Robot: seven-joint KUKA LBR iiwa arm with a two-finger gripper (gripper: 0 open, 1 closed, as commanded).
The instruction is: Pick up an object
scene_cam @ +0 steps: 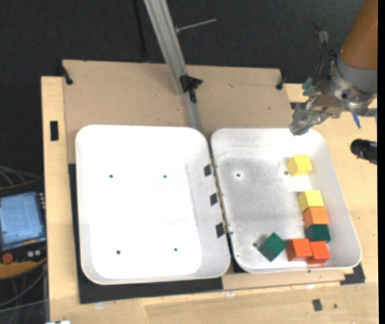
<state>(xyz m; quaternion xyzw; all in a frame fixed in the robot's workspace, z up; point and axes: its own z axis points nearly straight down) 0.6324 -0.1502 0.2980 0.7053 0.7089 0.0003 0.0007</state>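
Observation:
The right bin [260, 194] holds several small wooden blocks along its right side. A yellow block [300, 165] lies near the top right, and below it a second yellow block [311, 199], an orange block [316, 215] and a dark green block [318, 232] form a column. Two orange-red blocks [307, 249] sit at the bottom right, with a green block [271, 246] just to their left. My gripper [302, 123] hangs over the bin's upper right corner, above and apart from the top yellow block. Nothing shows between its fingers.
The left bin [145, 201] lies beside the right one, with clips joining them at the seam. A slanted metal pole [169, 42] rises from the bench behind the bins. A tablet-like device [13, 221] sits off the bench at the left.

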